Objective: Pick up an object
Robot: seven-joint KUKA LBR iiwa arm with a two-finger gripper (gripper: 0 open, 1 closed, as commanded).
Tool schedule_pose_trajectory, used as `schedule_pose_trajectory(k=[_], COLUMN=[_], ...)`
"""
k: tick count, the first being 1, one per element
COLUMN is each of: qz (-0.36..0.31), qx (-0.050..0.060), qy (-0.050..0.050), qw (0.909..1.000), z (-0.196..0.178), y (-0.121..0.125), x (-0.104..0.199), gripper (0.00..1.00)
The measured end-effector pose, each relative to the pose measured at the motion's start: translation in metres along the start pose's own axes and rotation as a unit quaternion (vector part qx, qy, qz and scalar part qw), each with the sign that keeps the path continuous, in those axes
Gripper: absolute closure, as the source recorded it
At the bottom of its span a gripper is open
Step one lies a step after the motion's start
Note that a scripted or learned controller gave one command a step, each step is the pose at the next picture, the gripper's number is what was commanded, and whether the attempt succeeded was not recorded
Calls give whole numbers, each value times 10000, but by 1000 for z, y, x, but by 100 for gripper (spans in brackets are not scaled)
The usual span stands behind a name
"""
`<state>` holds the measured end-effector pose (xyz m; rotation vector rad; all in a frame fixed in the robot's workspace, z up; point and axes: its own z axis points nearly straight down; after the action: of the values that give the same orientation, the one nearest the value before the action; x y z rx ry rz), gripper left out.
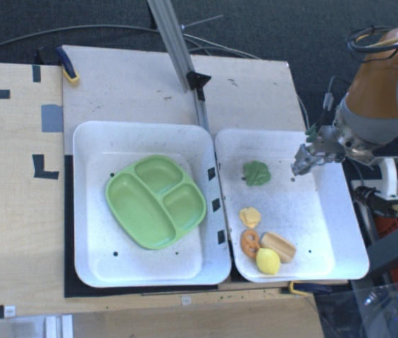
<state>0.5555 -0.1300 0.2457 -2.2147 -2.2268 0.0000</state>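
Right bin (339, 210) floor lies bare along its right side; food crowds its front-left corner, green piece (256, 173) upper left

No text, label, brand, number or sign is showing legibly anywhere in the camera view. The small white tag (185, 300) sitting on the bench's front edge is appearing too small and blurred to read, and the dark tape patches (41, 166) on the wooden bench (15, 210) are carrying no lettering.

The arm (378, 83) runs off the right edge; the hand (303, 162) is too small to read.
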Motion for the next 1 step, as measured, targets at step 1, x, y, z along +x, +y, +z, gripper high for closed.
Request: schedule_pose_trajectory(k=[1], qz=[-7], qx=[11], qy=[2], qw=[10000], z=[14], y=[13], x=[54], gripper=[100])
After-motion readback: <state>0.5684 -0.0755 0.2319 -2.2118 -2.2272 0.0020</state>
